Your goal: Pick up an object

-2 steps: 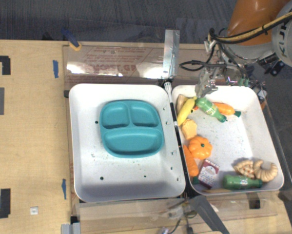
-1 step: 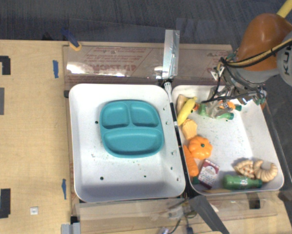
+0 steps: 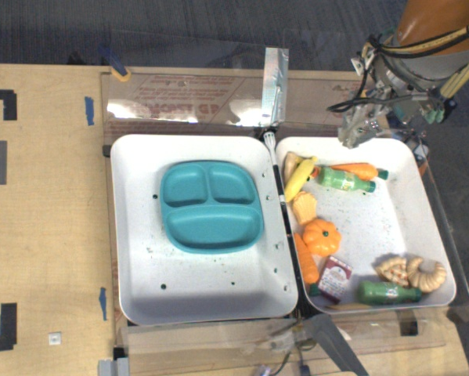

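The right bin point(image 3: 375, 218) holds several toy foods. A yellow banana point(image 3: 299, 177) lies at its back left, with a green bottle point(image 3: 344, 181) and an orange carrot point(image 3: 358, 169) beside it. An orange pumpkin point(image 3: 322, 236) sits at the left wall, below a small orange-yellow piece point(image 3: 304, 207). At the front lie a maroon box point(image 3: 335, 277), a dark green bottle point(image 3: 387, 292) and a beige knobbly pastry point(image 3: 411, 271). My gripper point(image 3: 358, 131) hangs over the bin's back edge, just above and behind the carrot, with nothing seen in it.
The left bin point(image 3: 140, 272) bears a teal divided plate point(image 3: 211, 206). A second carrot point(image 3: 307, 263) lies along the right bin's left wall. A shiny upright post point(image 3: 275, 84) stands behind the divide between the bins. Cables point(image 3: 391, 84) trail from the wrist.
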{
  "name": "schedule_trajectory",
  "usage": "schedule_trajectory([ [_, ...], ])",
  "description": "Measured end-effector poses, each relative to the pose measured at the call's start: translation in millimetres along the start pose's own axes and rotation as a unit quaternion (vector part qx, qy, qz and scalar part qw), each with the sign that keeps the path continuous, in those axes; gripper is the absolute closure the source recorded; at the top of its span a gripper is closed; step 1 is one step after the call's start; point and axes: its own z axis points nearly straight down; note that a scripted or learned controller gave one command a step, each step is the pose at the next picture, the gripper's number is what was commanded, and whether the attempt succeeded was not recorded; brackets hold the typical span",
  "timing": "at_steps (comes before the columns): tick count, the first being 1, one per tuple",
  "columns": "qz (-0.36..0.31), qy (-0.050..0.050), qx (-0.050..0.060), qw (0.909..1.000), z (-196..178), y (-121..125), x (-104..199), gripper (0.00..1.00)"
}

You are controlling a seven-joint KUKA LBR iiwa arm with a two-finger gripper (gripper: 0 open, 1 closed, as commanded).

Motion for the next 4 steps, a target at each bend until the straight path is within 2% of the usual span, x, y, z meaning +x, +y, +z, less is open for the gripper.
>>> schedule_trajectory([
  [1,0.013,0.013,-0.005,0.9998,148,-36,110,1.00],
  [2,0.010,0.008,-0.003,0.9999,142,-36,105,0.00],
  [3,0.055,0.005,-0.001,0.9985,173,23,123,0.00],
  [4,0.100,0.003,0.000,0.9950,172,43,158,0.00],
])
